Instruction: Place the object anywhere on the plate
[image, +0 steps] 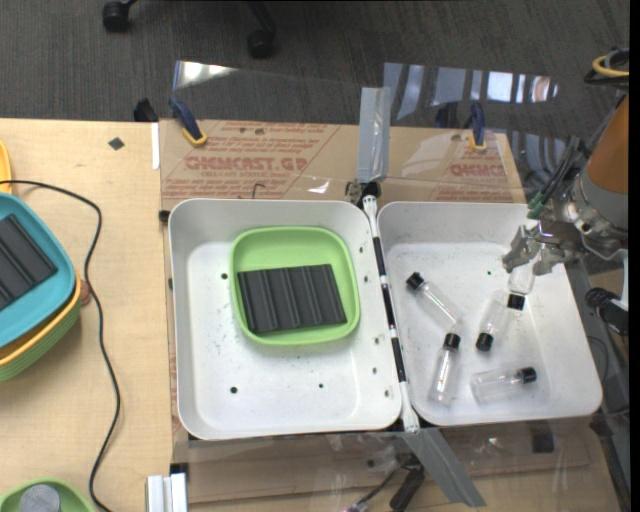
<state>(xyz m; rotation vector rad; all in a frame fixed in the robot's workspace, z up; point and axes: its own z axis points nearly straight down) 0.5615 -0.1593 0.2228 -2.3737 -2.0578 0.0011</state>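
Nearest vial lies by the right bin's front edge; claw, state unclear, hovers near its right edge, and smooth round vials could slip before the green plate.

This is a robotics lab. A wooden bench carries two white bins walled by clamped clear sheets. Office chair wheels stand behind.

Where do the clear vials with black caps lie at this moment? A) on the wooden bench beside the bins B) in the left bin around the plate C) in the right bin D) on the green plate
C: the vials all lie in the right bin; the green plate sits in the left bin.
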